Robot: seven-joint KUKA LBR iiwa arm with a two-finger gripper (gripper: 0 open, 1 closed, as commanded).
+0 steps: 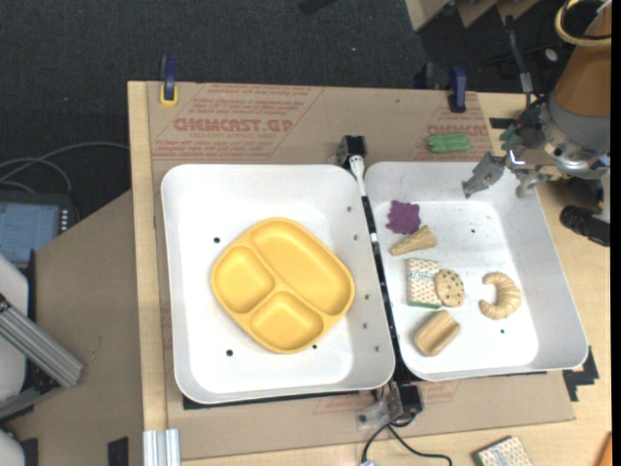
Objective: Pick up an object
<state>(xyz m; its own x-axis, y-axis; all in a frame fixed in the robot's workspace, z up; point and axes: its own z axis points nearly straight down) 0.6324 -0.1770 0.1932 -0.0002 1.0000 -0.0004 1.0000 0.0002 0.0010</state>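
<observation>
The gripper [505, 175] hung over the right bin's [543, 352] far-right corner, fingers spread and holding nothing. In that bin lay a purple piece [404, 216], a wedge [413, 242], a cracker [423, 284], a cookie [448, 286], a croissant [501, 295] and a bread roll [436, 333] — all well apart from the gripper. The left bin [194, 357] carried a yellow divided plate [281, 284].
</observation>
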